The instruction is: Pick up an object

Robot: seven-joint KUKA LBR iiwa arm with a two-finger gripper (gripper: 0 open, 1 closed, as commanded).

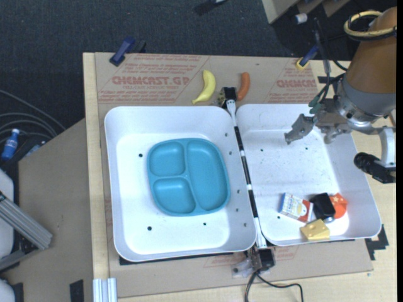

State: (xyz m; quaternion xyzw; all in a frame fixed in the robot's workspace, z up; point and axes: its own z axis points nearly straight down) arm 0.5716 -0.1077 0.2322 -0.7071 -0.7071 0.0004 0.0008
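Two white bins before us; our gripper, fingers spread and unladen, hovers above the small clutter.

Dark carpet floor, tan bench top, cables lying at left
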